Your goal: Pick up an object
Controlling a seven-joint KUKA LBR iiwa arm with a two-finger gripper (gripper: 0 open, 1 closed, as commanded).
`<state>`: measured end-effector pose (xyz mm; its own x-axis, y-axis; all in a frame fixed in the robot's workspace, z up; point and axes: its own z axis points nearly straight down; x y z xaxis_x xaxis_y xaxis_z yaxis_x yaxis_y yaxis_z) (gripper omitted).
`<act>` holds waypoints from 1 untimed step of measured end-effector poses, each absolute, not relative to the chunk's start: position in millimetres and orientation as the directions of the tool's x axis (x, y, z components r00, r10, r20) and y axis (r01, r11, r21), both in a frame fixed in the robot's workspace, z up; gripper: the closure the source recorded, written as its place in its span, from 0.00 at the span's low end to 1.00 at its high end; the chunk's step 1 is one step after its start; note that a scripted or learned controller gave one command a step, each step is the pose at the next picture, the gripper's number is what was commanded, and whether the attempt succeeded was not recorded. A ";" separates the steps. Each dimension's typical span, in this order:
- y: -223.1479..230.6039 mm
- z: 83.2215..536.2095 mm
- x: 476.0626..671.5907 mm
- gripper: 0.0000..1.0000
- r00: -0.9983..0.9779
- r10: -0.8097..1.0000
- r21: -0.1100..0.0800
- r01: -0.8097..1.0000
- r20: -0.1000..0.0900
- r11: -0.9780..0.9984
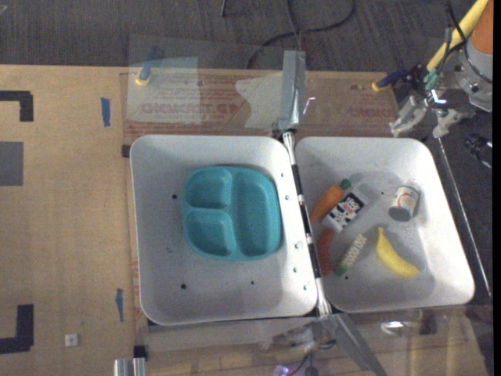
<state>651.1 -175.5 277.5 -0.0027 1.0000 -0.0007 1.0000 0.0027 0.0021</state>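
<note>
- The arm [479, 34] is cut off at the upper right corner; its gripper [427, 116] hangs just outside the right bin's [446, 210] far corner, fingers apart and holding nothing.
- In the right bin: carrot [330, 200], small carton [345, 211], can [404, 203], banana [394, 255] and a bar [351, 254] whose label is too blurred to read.
- A reddish thing [324, 251] by the divider is hard to make out.
- The left bin [156, 233] holds a teal tray [232, 212].
</note>
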 end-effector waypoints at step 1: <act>-177.3 391.4 637.0 0.00 -0.067 0.998 0.004 0.998 -0.002 0.067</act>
<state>637.0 -177.3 391.4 -0.0670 0.9977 -0.0024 0.9977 0.0670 0.0039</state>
